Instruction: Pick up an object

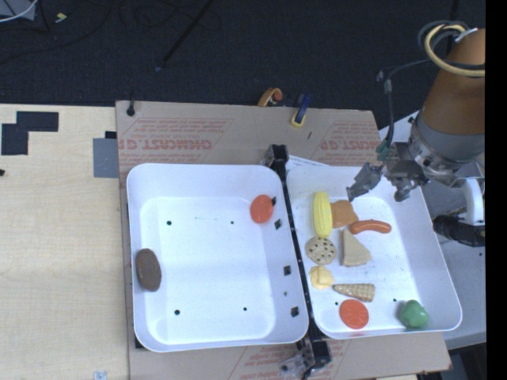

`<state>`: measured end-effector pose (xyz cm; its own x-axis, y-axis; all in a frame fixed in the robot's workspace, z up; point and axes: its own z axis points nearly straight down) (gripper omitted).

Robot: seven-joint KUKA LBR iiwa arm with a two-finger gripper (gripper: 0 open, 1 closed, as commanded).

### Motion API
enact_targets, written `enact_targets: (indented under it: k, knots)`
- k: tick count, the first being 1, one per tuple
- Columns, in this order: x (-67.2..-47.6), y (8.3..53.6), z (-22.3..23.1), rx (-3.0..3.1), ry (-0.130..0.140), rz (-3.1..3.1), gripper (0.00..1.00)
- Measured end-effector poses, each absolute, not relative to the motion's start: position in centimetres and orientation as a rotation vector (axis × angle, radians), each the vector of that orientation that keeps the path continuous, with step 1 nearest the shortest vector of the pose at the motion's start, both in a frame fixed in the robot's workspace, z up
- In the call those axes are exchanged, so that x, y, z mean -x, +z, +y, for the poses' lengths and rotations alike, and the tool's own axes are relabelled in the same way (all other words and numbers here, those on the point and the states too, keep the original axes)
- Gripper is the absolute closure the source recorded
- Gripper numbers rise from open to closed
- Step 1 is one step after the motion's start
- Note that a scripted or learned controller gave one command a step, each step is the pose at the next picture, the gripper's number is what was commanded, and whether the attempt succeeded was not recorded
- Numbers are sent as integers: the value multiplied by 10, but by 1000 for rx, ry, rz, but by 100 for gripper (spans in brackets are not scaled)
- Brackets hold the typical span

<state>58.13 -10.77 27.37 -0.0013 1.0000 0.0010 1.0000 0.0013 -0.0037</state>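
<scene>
My gripper (381, 187) hangs over the far side of the right bin (444, 279), its two dark fingers spread open with nothing between them. Just below and left of it lie a yellow corn cob (322, 214), an orange chunk (344, 212) and a red sausage (370, 227). Nearer the front are a round cookie (321, 249), a tan bread wedge (354, 251), a small yellow piece (320, 276), an ice-cream cone (354, 291), a red tomato (354, 313) and a green item (413, 313).
The left bin (158, 323) holds an orange ball (261, 209) by its right wall and a brown potato (148, 268) at its left wall. A black divider (291, 244) joins the bins. Clamps (299, 111) sit at the cardboard's far edge.
</scene>
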Motion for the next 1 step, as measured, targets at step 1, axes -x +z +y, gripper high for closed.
enact_targets:
  k: [1]
  knots:
    - [-585, 81, -135, 2222, 4, -2217, 0]
